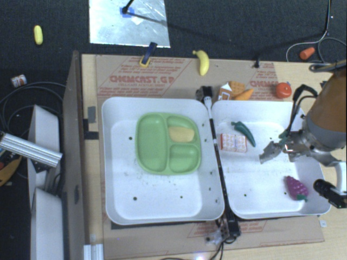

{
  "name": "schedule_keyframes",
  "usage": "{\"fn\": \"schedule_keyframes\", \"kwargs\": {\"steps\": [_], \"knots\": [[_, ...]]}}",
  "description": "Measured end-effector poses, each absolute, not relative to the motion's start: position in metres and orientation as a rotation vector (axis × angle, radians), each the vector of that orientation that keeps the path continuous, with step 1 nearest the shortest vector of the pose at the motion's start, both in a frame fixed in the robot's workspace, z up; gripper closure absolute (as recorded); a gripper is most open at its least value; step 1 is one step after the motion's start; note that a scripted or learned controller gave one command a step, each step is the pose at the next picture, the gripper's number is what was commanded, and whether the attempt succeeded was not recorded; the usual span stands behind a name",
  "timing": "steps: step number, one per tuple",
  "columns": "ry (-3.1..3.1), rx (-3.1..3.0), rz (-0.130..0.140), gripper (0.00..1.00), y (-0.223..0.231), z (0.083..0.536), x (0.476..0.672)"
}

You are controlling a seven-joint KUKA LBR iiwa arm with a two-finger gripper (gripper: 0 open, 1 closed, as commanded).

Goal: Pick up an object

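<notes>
The purple grape bunch (296,187) lies near the front right corner of the right bin (255,207); I judge it light, knobbly and likely slick plastic, best pinched across its fat middle. My pincer (272,151) hangs with fingers apart, holding nothing, to its far left, the red-and-white packet (233,142) and green pepper (243,130) beyond.

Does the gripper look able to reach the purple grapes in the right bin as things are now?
Probably yes. The grapes lie apart from other things near the right bin's front right corner, with the gripper just above and left of them in the picture.
</notes>
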State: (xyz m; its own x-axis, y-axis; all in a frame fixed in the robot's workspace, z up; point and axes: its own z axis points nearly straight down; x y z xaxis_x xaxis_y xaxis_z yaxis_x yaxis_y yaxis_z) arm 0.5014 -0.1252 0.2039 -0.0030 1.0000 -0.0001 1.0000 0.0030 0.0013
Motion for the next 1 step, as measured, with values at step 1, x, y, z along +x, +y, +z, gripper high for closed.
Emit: {"fn": "schedule_keyframes", "kwargs": {"steps": [1], "knots": [[2.215,2.219,0.002,0.0,-0.1966,0.177,0.5372]]}}
